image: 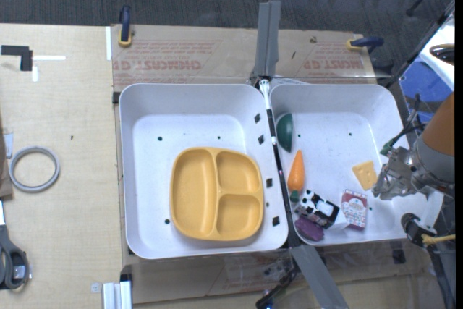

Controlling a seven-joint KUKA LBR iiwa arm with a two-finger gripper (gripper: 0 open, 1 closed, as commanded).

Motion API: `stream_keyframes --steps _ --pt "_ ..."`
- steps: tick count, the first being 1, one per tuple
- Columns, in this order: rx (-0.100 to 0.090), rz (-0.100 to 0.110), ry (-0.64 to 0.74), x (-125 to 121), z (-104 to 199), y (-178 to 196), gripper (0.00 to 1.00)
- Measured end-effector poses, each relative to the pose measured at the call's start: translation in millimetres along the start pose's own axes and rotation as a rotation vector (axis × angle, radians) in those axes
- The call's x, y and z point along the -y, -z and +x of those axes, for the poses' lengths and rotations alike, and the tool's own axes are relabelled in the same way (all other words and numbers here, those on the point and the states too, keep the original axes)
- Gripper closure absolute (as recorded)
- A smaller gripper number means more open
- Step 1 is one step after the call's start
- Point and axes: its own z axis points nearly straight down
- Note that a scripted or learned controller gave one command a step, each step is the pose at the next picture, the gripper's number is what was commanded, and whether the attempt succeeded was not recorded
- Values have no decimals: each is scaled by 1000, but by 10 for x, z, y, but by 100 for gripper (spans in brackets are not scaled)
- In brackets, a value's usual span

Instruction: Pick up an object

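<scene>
The light wooden bench bears two shallow white bins side by side, the left bin and the right bin, on a cardboard sheet; a roll of tape lies far left; scissors near left.

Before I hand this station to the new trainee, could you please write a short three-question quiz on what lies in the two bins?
1. True or false: the yellow divided plate lies in the same bin as the carrot.
2. Which item lies nearest the hand? A) dark green item B) cheese wedge C) purple item
3. Fill in: the small red and white carton lies just to the ___ of the black and white cow toy in the camera view.

Key
1. False: the plate is in the left bin, the carrot in the right bin.
2. B
3. right
</scene>
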Motion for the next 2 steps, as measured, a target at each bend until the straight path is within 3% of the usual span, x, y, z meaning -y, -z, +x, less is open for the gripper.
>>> stream_keyframes --steps 1,2 --pt "-1 -9 207 -37 -31 336 100" --pt "-3 -10 -257 -271 443 -180 100"
